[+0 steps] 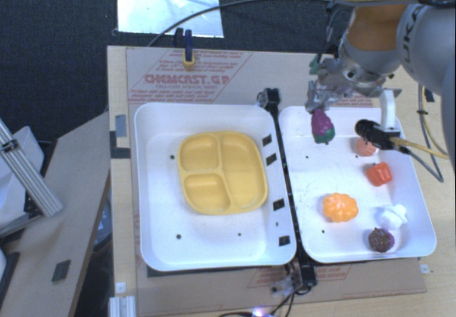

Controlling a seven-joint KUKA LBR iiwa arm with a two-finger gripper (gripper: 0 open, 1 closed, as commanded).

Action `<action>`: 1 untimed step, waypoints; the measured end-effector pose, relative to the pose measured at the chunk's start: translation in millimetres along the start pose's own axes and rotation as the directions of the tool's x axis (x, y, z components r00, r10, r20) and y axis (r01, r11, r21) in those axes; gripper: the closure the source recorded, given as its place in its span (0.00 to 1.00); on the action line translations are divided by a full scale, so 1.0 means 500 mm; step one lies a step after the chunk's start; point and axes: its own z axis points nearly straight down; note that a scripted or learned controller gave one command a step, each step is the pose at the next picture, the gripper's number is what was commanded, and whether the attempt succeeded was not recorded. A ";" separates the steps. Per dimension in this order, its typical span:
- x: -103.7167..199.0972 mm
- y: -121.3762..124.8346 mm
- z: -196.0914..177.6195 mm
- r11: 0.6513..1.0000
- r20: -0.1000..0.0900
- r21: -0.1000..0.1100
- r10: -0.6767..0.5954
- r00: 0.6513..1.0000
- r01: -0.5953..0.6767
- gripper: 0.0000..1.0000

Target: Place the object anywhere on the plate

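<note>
A yellow plate (221,172) with three compartments lies in the middle of the left bin (153,187). My gripper (318,107) hangs over the back left corner of the right bin (417,226). Its fingers are shut on the top of a purple toy eggplant (323,126), which hangs just below them with its green end down. The eggplant is to the right of the plate, across the divider between the bins.
The right bin holds an orange pumpkin (340,207), a red pepper (379,173), a small orange-red piece (365,147), a white piece (392,216) and a dark round fruit (381,240). A black cable clip (372,130) juts beside the gripper.
</note>
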 end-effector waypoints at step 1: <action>0.101 -0.046 0.036 1.000 0.000 0.003 0.000 1.000 0.000 1.00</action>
